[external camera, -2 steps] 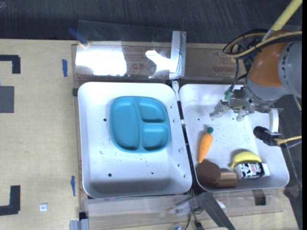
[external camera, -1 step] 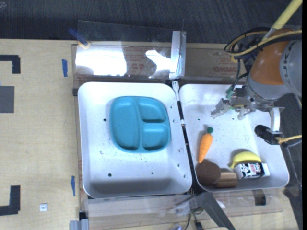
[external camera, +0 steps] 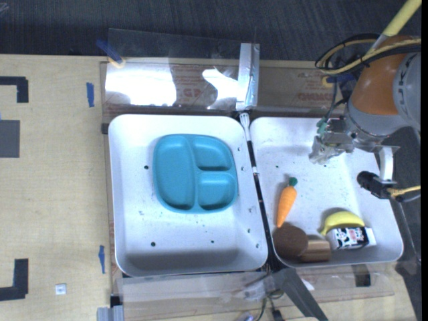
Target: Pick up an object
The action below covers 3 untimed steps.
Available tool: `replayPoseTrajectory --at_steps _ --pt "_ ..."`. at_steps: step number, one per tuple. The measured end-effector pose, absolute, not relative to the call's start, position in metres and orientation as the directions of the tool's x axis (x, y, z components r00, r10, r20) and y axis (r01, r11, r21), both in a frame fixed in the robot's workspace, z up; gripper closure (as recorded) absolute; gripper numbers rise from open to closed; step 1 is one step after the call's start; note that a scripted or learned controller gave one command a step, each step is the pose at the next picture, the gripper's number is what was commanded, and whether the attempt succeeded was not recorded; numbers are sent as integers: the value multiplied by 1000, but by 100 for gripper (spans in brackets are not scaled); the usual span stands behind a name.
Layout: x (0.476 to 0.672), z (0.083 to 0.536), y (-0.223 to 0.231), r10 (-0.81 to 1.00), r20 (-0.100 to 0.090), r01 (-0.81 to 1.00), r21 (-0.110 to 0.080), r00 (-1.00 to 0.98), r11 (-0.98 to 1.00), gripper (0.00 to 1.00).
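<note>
Camera view looks down on two shallow white bins set side by side: the left bin (external camera: 127,246) bears a blue divided plate (external camera: 195,172) lying flat near its middle, and the right bin (external camera: 301,146) bears the loose things a pick could aim at. A toy carrot (external camera: 285,204) lies lengthwise close to the shared wall, its green tip pointing toward the far side; a brown round-headed object (external camera: 294,241) rests at the near edge, and just beside it a yellow banana (external camera: 342,220) curves over a small black-and-white carton (external camera: 350,237), the two touching. The gripper (external camera: 328,146) hangs over the far, bare part of the right bin, well apart from all of these, with nothing between its fingers; how wide they stand I cannot tell at this slant. Judging by that placing, the arm is poised above the bin before a descent, and no object has been lifted. The carrot, lying alone, looks the easiest target; the banana and carton crowd each other.
</note>
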<state>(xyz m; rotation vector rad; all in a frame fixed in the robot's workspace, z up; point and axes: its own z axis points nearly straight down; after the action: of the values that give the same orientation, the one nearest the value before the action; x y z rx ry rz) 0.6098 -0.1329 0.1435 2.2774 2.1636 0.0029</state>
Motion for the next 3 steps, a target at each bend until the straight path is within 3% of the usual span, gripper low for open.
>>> replayPoseTrajectory --at_steps 1,2,3 --pt "610 143 -133 999 1 999 0 51 -51 0" --pt "589 87 -102 988 -2 988 5 -157 157 0" --pt "573 88 -98 971 -2 971 6 -238 238 0"
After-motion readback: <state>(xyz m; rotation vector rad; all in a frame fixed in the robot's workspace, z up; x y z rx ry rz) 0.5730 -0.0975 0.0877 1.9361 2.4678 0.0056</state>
